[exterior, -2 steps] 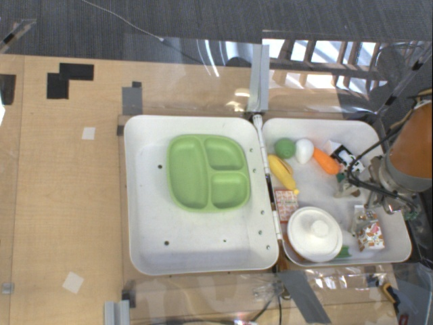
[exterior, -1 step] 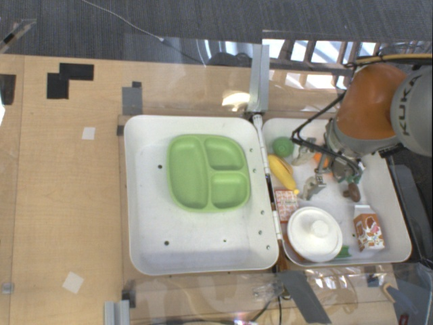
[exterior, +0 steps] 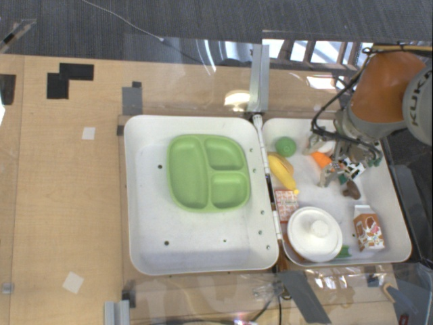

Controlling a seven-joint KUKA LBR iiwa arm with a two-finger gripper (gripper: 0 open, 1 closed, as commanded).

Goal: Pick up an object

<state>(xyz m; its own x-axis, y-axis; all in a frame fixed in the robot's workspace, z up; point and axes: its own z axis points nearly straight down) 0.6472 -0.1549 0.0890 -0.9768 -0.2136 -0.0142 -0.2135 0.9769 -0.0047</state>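
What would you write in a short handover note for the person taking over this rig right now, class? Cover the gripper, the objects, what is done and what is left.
Gripper: low in the right bin, near its far end; whether it grips anything cannot be told.
Right bin: green ball, banana, orange piece, white bowl, brown carton, small red packet.
Left bin: green divided plate.
Done: no lift visible.
Left: grasp one object and raise it.

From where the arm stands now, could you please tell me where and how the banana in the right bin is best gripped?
Grip the banana across its middle, coming straight down from above. It lies flat and slanted, its long axis running from upper left to lower right, so the fingers should close across its narrow width. The bin divider hugs its left side and a small packet sits by its lower end, so the middle is probably freest.
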